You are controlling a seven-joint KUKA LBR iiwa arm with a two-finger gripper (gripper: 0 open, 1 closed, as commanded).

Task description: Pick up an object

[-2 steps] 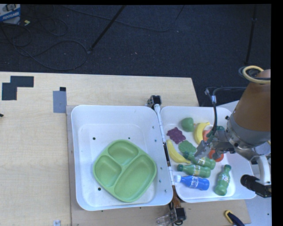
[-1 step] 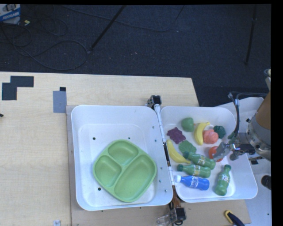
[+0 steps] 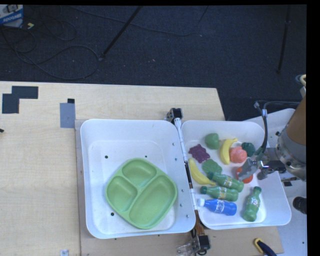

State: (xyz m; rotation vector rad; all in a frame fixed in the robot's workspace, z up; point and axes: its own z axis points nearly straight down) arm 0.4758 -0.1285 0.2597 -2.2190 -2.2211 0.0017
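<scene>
Here the jaws [image 3: 252, 167] sit low over the right bin [image 3: 280, 210] beside a pink toy [image 3: 238, 155]; their opening cannot be told.

Wooden bench top [image 3: 40, 175] carries two dark grey patches: an L-shaped one [image 3: 19, 98] at 10 o'clock and a small rectangle [image 3: 67, 114] just right of it. Beyond the bench, toward 12 o'clock, dark carpet [image 3: 200, 45] with loose black cables [image 3: 60, 35]. Blue-and-white box [image 3: 11, 14] at far 11 o'clock corner. Yellow-handled tool [image 3: 263, 246] lies at 5 o'clock, on the bench edge.
</scene>
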